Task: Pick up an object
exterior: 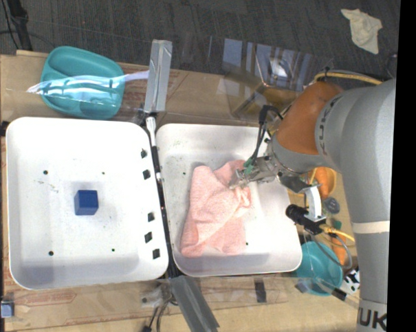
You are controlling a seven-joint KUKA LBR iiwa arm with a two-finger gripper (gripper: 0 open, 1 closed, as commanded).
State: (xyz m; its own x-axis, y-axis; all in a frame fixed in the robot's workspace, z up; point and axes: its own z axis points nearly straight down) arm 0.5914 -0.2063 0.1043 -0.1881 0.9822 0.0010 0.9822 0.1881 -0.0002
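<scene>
The pincer (pixel 246 176) is seen low in the right bin (pixel 276 258), at the top right corner of the pink cloth (pixel 216 214). The cloth looks bunched and pulled up a little just where the pincer sits. It cannot be told if the pincer is released or clenched, because the tips are small and partly hidden by the wrist.

Some things could go wrong from here. Only a thin fold of cloth may be caught, and then the cloth could slip out when the arm (pixel 346 147) is lifted. The cloth is soft and floppy, so most of it would hang down and drag on the bin floor. It could be snagged on the bin wall as it is pulled up. If the tips were pushed too far down, the bin floor could be hit. If nothing was caught at all, the arm would be raised with nothing in it.

The cloth is spread from the middle of the right bin down toward its near wall. Most of it lies to the left of the pincer and below it in the view. Only its top right corner is touched by the pincer.

A blue block (pixel 86 202) is seen in the left bin (pixel 25 264), well apart from the pincer.
</scene>
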